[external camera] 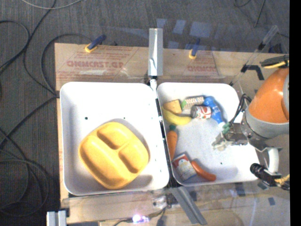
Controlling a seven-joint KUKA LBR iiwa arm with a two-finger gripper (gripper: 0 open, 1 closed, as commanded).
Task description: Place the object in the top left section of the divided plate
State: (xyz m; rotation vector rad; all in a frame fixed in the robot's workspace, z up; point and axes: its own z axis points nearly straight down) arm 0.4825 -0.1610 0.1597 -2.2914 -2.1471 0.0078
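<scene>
Fingertips of the gripper [222, 141] are blurring into pale shapes over bare floor of the right bin [235, 171], so I cannot tell whether they are spread or closed, and nothing is showing between them. Candidate objects, the banana [176, 118], can [202, 111] and carrot [172, 142], are lying apart from it. A closure here is risking empty air, and the skewed yellow divided plate [114, 154] in the left bin [75, 102] is making the target section easy to mistake.

- Mounted high above the table [136, 60], looking down at a slant.
- Far enough back to take in both white bins: left bin [75, 126] toward 9 o'clock, right bin [235, 173] toward 3 o'clock.
- Carpeted floor [70, 13] with cables along 12 o'clock.
- Arm [270, 102] entering from 3 o'clock.
</scene>
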